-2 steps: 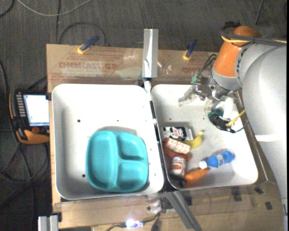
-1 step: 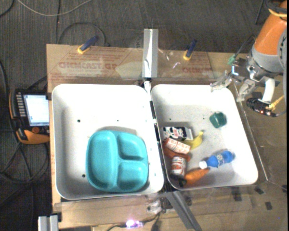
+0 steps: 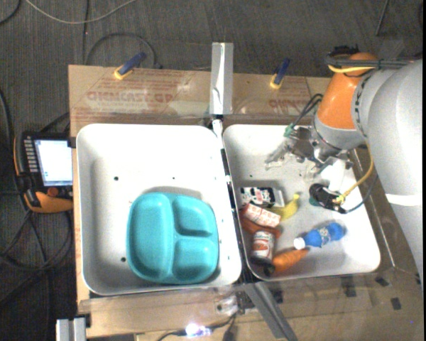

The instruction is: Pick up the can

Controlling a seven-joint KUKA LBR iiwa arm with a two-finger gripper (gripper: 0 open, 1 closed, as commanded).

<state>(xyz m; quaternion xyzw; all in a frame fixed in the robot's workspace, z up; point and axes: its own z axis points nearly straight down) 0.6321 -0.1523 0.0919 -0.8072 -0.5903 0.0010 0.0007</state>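
A single fixed camera looks down at a slant from above the counter [image 3: 163, 91], far enough back to take in both white bins [image 3: 99, 148] whole, side by side, plus surrounding floor [image 3: 199, 13]. The arm [image 3: 401, 133] enters from the view's right.

Teal tray [image 3: 173, 239], white bins [image 3: 99, 155], red-and-white can [image 3: 262, 245], blue bottle [image 3: 322, 236], orange carrot [image 3: 290, 260]

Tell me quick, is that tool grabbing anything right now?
Tool: open, holding nothing, above the right bin's far end. The can lies near the bin's front, untouched.
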